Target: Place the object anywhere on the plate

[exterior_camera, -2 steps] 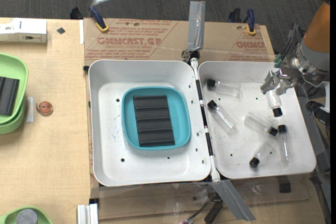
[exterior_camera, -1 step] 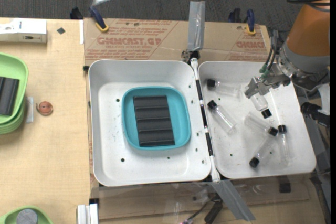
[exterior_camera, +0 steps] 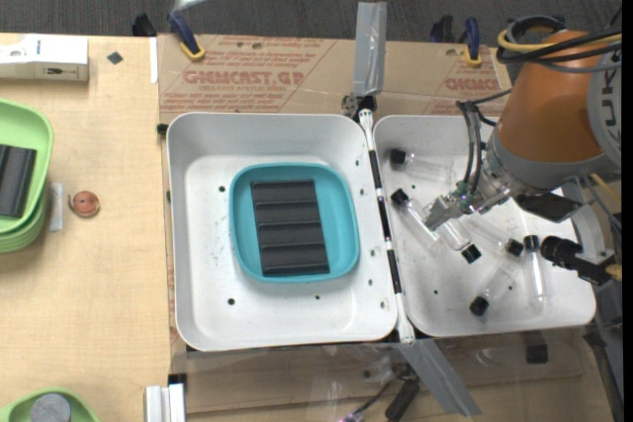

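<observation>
Two white bins (exterior_camera: 188, 242); one teal plate (exterior_camera: 341, 212); several clear vials (exterior_camera: 534, 277).

Arm (exterior_camera: 569, 84): grey casing with a rounded orange band above the wrist. Yellow and black cables loop over the band. Tool (exterior_camera: 447, 210): small, metallic, silvery.

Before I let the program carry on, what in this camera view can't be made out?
- End effector, camera view: fingers blur into the clear vials; open, shut or holding anything, cannot tell.
- Clear vials, right bin: transparent on white, so their count and outlines are uncertain.
- Right bin's far right corner: covered by the arm.
- Green tray: cut off by the left edge.
</observation>
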Robot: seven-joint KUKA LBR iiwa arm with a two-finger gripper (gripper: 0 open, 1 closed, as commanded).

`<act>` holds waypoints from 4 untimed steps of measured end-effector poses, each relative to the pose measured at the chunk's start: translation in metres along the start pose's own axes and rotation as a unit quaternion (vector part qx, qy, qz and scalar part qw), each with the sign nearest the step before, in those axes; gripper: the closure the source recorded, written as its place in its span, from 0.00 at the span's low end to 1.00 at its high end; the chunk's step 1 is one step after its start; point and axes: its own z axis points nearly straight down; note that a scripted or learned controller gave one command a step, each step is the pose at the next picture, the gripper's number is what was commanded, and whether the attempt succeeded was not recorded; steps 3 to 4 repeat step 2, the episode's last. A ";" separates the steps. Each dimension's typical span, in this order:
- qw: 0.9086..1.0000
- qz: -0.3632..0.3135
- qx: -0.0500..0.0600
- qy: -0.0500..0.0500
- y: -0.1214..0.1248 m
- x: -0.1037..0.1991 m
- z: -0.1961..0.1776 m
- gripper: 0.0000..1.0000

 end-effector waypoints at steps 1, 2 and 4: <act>0.994 -0.111 -0.001 0.000 0.014 0.065 -0.006 1.00; 0.994 -0.111 -0.001 -0.001 0.014 0.065 -0.006 0.00; 0.994 -0.111 -0.001 -0.001 0.014 0.065 -0.006 0.00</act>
